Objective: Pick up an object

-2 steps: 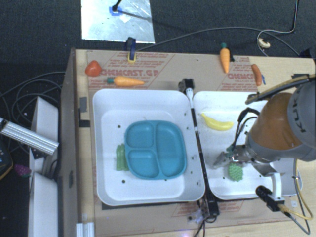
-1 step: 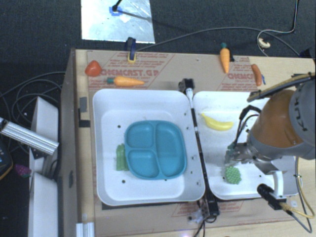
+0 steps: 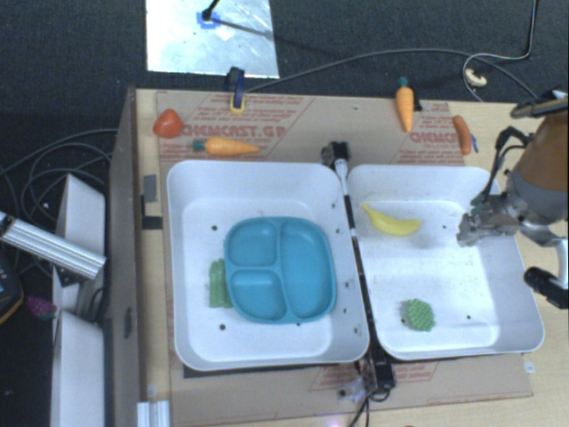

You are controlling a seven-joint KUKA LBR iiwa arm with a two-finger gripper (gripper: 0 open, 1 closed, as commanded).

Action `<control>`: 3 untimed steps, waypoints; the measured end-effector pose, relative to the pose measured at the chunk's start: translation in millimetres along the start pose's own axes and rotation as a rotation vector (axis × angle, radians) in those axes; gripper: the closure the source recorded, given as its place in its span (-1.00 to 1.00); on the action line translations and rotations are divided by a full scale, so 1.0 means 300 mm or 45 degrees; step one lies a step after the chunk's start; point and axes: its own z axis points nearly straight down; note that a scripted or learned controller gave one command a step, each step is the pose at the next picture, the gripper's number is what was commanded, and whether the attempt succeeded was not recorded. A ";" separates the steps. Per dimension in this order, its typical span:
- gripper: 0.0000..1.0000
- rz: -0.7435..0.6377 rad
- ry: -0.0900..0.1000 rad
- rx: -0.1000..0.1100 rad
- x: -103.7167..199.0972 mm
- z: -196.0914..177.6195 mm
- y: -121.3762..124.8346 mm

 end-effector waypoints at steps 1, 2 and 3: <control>1.00 -0.008 0.006 0.002 0.256 0.006 0.195; -1.00 -0.005 0.003 0.003 0.248 0.006 0.193; -1.00 -0.006 0.005 0.006 0.321 0.246 0.183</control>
